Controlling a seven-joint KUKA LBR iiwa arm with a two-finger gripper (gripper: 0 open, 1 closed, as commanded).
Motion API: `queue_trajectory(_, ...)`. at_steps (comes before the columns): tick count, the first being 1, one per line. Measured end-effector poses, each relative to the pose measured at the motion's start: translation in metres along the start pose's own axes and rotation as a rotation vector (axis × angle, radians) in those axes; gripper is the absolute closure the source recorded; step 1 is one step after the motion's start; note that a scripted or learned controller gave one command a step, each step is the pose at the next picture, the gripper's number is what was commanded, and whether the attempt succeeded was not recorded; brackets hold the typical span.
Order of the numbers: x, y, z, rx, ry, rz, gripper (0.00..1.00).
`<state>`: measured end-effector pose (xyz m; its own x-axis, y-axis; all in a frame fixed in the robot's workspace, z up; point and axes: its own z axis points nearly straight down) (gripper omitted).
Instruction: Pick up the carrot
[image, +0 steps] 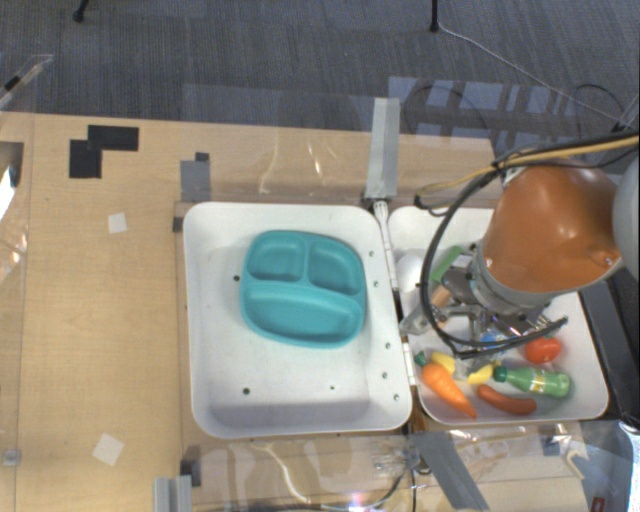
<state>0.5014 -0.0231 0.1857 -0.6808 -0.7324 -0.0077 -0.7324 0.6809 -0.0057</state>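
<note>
Orange tapered carrot (447, 388): lies flat in right white bin (598, 398), near-left corner, tip pointing near-right. Smooth, toy-like, green stub at far-left end. Touching or just beside small yellow piece (479, 375); red sausage-shaped item (506, 402) and green bottle (535, 381) to right.

Step in hand (judged): approach. Gripper (490, 335) hangs above bin's middle, just far-right of carrot, not on it. Fingers' state: cannot tell, hidden under wrist and cables.

Next move calls for: shift near-left, align fingers across carrot's width, descend clear of neighbours.

Left white bin (200, 330) holds teal divided plate (302, 287).
</note>
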Motion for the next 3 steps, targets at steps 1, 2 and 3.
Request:
queue_trajectory(1,0.0000,0.0000,0.0000,0.000,0.000,0.000,0.00)
queue_trajectory(2,0.0000,0.0000,0.0000,0.000,0.000,0.000,0.00)
queue_trajectory(3,0.0000,0.0000,0.0000,0.000,0.000,0.000,0.00)
